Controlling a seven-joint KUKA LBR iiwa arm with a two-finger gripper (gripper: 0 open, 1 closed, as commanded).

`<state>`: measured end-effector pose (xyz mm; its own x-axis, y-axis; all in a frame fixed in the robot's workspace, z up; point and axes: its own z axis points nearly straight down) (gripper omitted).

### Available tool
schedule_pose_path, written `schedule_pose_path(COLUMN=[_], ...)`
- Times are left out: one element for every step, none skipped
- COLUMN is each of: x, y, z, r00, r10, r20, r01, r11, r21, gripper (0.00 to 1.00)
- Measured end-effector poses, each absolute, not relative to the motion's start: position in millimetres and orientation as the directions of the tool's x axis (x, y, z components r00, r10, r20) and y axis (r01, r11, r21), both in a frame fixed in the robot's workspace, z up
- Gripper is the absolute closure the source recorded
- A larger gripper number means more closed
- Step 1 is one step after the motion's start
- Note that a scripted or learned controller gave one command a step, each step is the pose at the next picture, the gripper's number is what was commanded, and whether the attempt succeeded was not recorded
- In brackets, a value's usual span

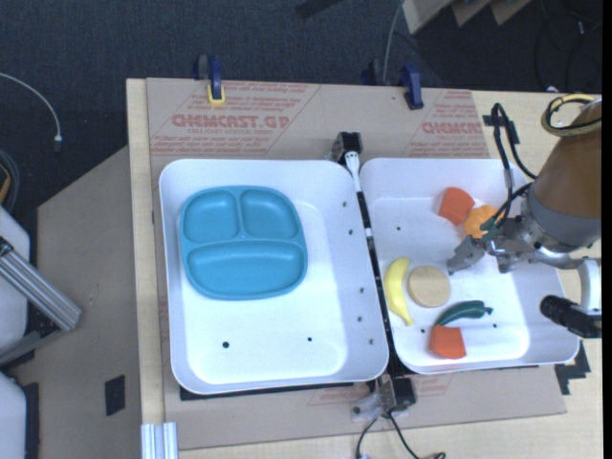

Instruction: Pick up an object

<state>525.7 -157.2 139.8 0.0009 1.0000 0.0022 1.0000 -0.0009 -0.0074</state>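
While a red piece point(448, 342) and a green pepper point(465, 311) are seen at six o'clock in the right bin point(411, 352), the gripper point(469, 254) is held open, gripping nothing, beside the round tan disc point(429, 286), with a blue plate point(245, 242) resting in the left bin point(268, 352).

A bench point(287, 113) topped with brown cardboard printed in red lettering fills the middle of the frame. Two shallow white bins are set directly on it, side by side and touching: the left bin point(277, 352) at centre-left, the right bin point(402, 175) at centre-right. Two blue clamps point(212, 76) are fixed along the upper edge.
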Motion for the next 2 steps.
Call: schedule_pose_path(x=[526.9, 529.2], y=[-157.0, -157.0], z=[89.7, 104.2], r00=[0.002, 0.001], r10=[1.0, 1.0], r20=[0.002, -0.001], r01=[1.0, 1.0], r11=[-0.002, -0.001], r21=[0.001, 0.01], gripper=[0.0, 1.0])
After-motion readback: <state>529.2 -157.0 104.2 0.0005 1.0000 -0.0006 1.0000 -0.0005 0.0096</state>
